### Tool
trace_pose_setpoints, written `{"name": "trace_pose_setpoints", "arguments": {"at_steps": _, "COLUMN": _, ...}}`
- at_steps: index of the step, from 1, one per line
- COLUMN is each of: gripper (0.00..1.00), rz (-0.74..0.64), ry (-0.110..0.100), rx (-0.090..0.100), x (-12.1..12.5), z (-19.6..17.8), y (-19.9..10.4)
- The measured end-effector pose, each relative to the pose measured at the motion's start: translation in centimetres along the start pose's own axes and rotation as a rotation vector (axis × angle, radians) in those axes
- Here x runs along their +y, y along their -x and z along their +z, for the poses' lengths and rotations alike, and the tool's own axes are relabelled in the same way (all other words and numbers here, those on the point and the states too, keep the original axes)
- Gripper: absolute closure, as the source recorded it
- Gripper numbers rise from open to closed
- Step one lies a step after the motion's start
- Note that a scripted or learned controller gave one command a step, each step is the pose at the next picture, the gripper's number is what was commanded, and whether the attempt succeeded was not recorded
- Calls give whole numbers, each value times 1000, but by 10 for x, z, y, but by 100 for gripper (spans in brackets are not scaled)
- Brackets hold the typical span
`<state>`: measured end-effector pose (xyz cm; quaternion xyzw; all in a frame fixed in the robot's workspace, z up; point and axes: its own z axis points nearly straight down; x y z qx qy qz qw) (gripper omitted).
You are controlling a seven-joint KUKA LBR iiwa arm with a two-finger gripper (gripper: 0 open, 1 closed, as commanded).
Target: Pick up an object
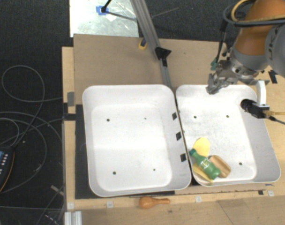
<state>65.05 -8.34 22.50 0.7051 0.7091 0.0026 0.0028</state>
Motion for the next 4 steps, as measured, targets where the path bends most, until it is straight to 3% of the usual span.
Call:
{"name": "trace_pose_setpoints", "arguments": {"at_steps": 1, "gripper": 100, "rz": 0, "ry": 2, "rx": -1, "x": 1, "z": -66, "y": 1}}
{"name": "trace_pose_setpoints", "arguments": {"at_steps": 2, "gripper": 100, "rz": -5, "ry": -3, "rx": 2, "x": 12, "z": -61, "y": -51}}
{"name": "trace_pose_setpoints", "arguments": {"at_steps": 4, "gripper": 100, "rz": -4, "ry": -6, "rx": 2, "x": 3, "z": -43, "y": -146}}
